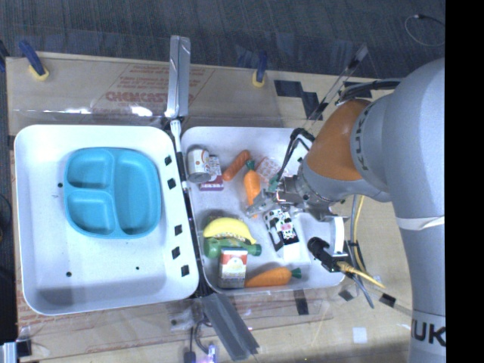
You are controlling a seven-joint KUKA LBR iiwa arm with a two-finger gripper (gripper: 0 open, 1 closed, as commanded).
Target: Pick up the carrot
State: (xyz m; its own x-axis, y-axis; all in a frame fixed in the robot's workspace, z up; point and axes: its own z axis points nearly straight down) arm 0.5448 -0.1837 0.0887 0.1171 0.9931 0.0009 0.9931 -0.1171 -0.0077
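Claw (266,200) hovers over the right bin (318,138) beside the middle carrot (252,187), its opening hard to tell, so best to center squarely over that carrot before closing.

Blue tray (113,191) (left bin); banana (227,229), can (198,163) right.

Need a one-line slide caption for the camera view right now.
KUKA arm's gripper low in the right bin beside an orange carrot; blue divided tray sits in the left bin.
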